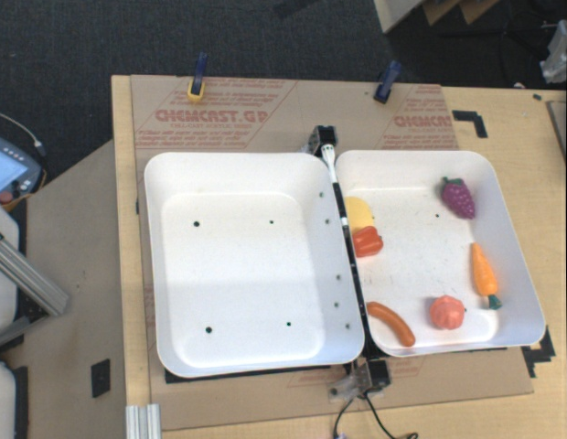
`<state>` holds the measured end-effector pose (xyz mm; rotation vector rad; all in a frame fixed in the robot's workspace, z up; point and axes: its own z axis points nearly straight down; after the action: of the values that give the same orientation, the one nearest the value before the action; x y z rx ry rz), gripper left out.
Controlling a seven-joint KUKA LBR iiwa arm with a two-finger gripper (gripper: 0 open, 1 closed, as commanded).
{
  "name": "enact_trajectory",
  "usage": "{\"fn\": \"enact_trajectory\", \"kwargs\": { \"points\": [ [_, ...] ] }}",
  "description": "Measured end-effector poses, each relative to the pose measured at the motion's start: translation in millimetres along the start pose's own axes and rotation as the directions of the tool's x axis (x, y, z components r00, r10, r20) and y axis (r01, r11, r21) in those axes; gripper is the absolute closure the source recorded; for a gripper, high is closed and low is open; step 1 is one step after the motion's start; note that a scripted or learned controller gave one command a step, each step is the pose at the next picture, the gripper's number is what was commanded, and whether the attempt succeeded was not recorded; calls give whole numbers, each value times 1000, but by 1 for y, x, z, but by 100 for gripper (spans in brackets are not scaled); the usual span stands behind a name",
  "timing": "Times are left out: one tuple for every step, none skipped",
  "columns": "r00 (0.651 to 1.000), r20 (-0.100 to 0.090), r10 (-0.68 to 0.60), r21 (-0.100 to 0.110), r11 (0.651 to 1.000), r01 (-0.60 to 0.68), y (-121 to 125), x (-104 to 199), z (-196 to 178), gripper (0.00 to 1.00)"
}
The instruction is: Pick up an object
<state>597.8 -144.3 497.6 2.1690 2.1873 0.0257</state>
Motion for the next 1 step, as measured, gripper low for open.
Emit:
{"fn": "enact_trajectory", "kwargs": {
  "points": [
    [1000,3,0,-6,1000,0,1,0,-11,100]
  ]
}}
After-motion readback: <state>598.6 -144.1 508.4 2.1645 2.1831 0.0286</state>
